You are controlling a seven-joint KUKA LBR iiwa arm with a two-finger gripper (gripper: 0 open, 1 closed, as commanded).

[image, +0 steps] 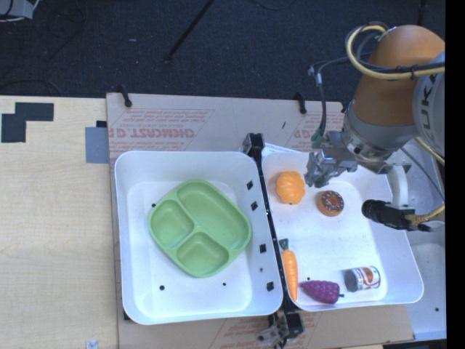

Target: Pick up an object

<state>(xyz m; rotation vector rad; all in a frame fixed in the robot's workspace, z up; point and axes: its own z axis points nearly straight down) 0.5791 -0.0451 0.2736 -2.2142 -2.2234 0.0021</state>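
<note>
1. Nearest the bottom of the frame, in the right-hand bin (407,282), three small things lie loose along the lower edge. They look scattered as pick targets rather than arranged. The purple grape bunch (320,291) lies roughly left to right. Just right of it, the little can (362,278) rests on its side, its long axis running left-right and tilted slightly up toward the right. The carrot (290,269) lies hard against the divider between the bins, long axis up and down the frame, green top toward the top and tip toward the bottom.

2. In the left-hand bin (131,195), the green divided plate (199,226) sits flat and turned at a slant, with nothing on it. It is well apart from the arm.

3. Farther up the right bin, the brown doughnut (330,203) lies flat and the orange pumpkin (290,187) sits to its left. Both are round, so neither has a real long axis or heading.

4. The gripper (320,174) hangs over the upper part of the right bin, between and just above these two, so either seems the likeliest target. I cannot tell how far it is open, and nothing can be seen held in it.

5. Farthest off, the cardboard sheet under the bins covers the desk (51,231).
</note>
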